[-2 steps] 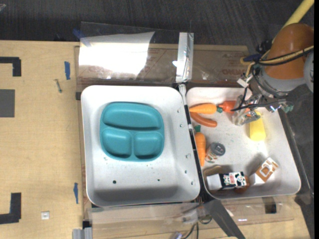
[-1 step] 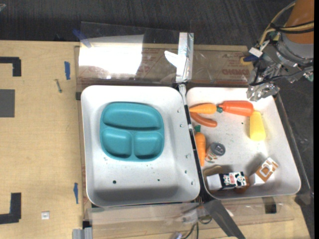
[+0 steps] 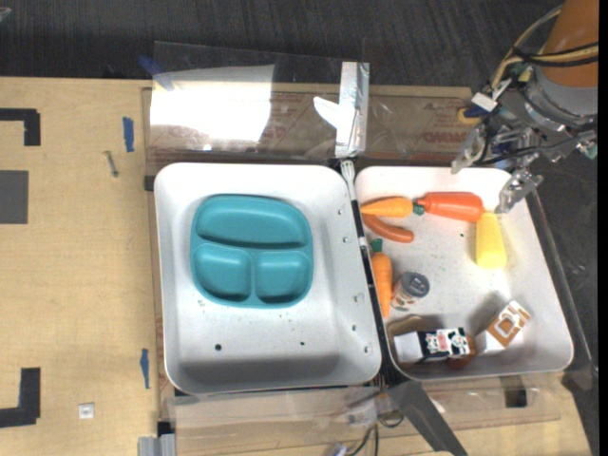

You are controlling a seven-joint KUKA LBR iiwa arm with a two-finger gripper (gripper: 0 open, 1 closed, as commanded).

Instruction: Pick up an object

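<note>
The right bin (image 3: pixel 546 255) holds several small things. A long orange carrot (image 3: pixel 454 204) lies near its far edge, with a yellow piece (image 3: pixel 489 240) just below it. A smaller carrot (image 3: pixel 385 206), a red pepper (image 3: pixel 389 230) and another carrot (image 3: pixel 381 278) lie along the left wall. A little can (image 3: pixel 411 288), a black-and-white box (image 3: pixel 437 343) and an orange-and-white block (image 3: pixel 508 323) sit toward the front. My gripper (image 3: pixel 494 172) hangs over the bin's far right corner, open, with nothing between its fingers. It is just above and right of the long carrot.
The left bin (image 3: pixel 180 350) holds a teal divided plate (image 3: pixel 253 248). A clear plastic sheet (image 3: pixel 247 112) and a strip of tape lie behind the bins. The wooden bench (image 3: pixel 66 255) stretches to the left.
</note>
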